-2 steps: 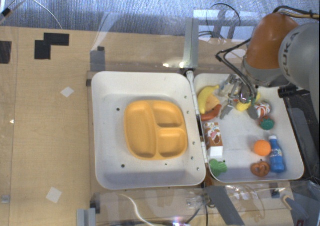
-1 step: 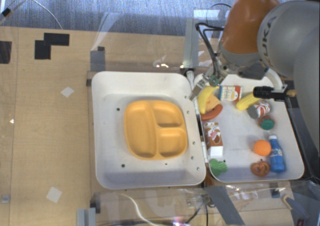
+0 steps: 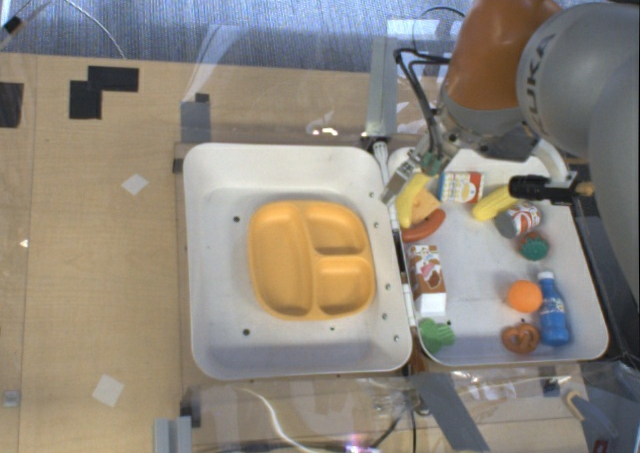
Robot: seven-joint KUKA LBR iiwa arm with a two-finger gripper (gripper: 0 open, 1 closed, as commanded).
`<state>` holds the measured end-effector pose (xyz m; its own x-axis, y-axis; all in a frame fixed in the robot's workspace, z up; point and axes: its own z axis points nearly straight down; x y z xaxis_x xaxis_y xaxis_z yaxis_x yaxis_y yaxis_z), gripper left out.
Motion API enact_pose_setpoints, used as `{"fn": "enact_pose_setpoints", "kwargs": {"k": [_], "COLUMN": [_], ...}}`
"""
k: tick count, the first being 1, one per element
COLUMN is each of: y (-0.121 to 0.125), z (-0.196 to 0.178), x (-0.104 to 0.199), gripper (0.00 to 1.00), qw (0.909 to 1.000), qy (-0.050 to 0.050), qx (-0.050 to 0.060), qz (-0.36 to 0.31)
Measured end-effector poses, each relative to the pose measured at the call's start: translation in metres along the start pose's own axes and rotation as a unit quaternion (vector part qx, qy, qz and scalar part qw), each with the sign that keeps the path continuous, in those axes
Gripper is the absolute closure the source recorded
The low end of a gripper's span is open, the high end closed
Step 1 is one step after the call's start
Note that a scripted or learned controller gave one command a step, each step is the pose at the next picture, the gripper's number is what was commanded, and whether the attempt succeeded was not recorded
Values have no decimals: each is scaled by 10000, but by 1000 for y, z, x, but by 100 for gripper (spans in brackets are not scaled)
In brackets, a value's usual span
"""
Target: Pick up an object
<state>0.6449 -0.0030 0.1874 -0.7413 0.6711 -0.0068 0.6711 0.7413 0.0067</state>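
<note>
My gripper (image 3: pixel 413 173) hangs low over the far left corner of the right bin (image 3: pixel 585 336), under the orange wrist band. It is right above a yellow banana (image 3: pixel 411 201) and a red sausage (image 3: pixel 426 226) that lie against the bin's left wall. A small white and red carton (image 3: pixel 461 186) lies just to its right. The arm hides the bin's far edge.
The right bin also holds a yellow piece (image 3: pixel 493 204), a can (image 3: pixel 522 220), a green ball (image 3: pixel 535 248), an orange (image 3: pixel 523 295), a blue bottle (image 3: pixel 553 310), a brown item (image 3: pixel 520 339), a printed box (image 3: pixel 427 272) and a green item (image 3: pixel 436 335). The left bin (image 3: pixel 215 241) holds a yellow divided tray (image 3: pixel 310 259).
</note>
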Motion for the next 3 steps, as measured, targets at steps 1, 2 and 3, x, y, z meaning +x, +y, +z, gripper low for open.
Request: {"fn": "enact_pose_setpoints", "kwargs": {"k": [1, 2, 3], "y": [-107, -184, -137], "z": [0, 95, 95], "x": [-1, 41, -1], "gripper": [0, 0, 0], "qw": [9996, 9925, 9993], "qy": [-3, -30, 6], "qx": [28, -10, 8], "qz": [276, -1222, -373]}}
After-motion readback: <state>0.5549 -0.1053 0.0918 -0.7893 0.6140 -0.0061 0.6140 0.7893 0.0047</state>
